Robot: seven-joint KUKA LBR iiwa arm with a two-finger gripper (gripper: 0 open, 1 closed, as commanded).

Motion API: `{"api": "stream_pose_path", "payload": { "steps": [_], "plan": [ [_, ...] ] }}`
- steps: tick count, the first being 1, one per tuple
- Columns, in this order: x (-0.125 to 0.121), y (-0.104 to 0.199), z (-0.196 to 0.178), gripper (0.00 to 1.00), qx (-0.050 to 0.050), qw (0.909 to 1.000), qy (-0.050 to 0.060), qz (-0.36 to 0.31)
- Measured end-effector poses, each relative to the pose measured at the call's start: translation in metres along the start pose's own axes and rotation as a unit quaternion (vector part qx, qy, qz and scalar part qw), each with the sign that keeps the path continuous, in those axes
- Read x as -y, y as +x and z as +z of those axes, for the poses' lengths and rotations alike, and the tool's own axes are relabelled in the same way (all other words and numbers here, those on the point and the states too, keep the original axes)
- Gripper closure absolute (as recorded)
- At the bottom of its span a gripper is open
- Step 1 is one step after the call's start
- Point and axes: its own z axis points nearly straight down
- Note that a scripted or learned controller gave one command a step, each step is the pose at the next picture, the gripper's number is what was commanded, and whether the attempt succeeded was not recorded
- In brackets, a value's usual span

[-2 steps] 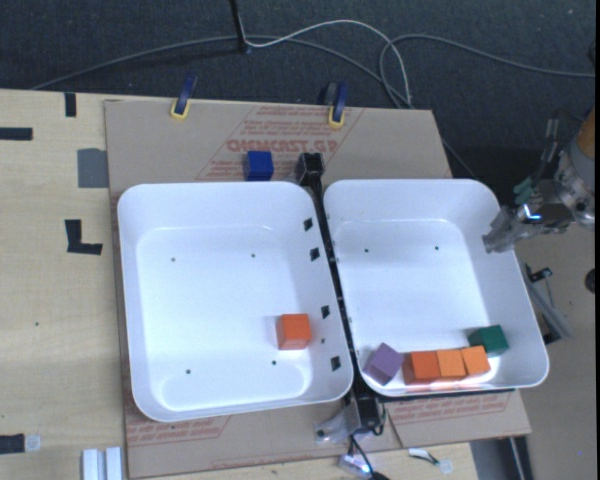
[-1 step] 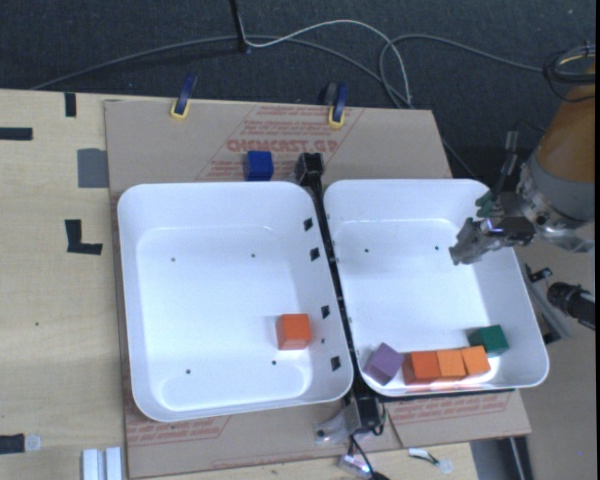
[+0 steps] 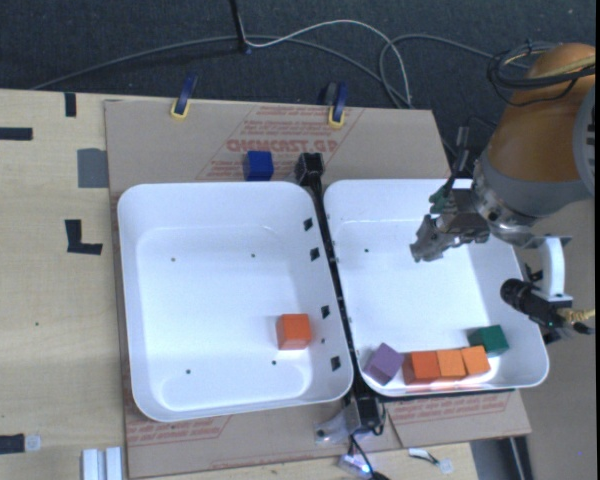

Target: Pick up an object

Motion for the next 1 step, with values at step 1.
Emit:
{"api": "stream_pose_path", "payload": {
  "steps": [1],
  "plan": [
    [0.0004,0.0497,-0.0014,1.00,0.000,1.0000,0.000,0.000]
  ]
}}
